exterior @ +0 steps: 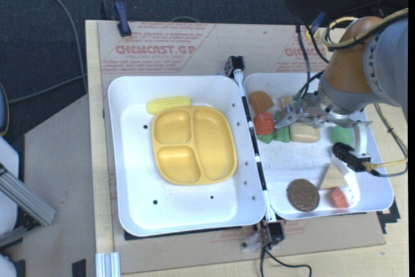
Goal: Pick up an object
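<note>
Right bin (376, 194) | hand (290, 115) low over green piece (283, 133) beside tomato (264, 122) | grip state unclear

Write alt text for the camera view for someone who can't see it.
A grey-and-orange robot arm reaches from the right over the right white bin, its gripper low among toy foods. The left bin holds a yellow divided plate and a corn cob.

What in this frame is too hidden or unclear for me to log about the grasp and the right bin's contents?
- Gripper: finger state, blurred among the toys in the camera view.
- Green item: identity, partly covered by the arm.
- Right bin: upper right corner, hidden under the arm.
- Pale block: contact with the gripper unclear.
</note>
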You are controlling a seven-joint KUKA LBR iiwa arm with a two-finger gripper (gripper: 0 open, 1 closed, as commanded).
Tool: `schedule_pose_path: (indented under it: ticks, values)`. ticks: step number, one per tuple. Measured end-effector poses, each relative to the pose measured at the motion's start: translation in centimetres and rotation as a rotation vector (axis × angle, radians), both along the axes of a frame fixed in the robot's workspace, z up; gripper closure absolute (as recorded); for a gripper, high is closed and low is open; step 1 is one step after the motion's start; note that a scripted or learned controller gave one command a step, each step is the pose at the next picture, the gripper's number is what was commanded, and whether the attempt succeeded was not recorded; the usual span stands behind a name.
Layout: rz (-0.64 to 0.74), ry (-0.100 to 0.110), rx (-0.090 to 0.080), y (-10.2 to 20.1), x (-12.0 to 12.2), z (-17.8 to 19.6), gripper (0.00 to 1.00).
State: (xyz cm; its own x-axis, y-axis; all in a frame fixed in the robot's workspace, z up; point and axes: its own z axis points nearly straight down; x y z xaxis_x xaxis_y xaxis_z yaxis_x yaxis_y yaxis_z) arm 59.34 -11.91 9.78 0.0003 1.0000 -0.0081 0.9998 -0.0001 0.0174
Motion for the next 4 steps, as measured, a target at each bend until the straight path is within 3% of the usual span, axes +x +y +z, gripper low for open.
schedule_pose_path:
  ticks: [1, 2, 3, 4]
  values:
    - [0.0, 0.017, 0.007, -2.7, -2.2, -1.3, 0.0]
    - [0.001, 0.015, 0.007, 1.6, -0.4, -1.3, 0.0]
    - [0.001, 0.008, 0.007, 1.6, -0.1, -0.1, 1.0]
    - [0.001, 0.016, 0.009, 7.2, 1.4, 11.5, 1.0]
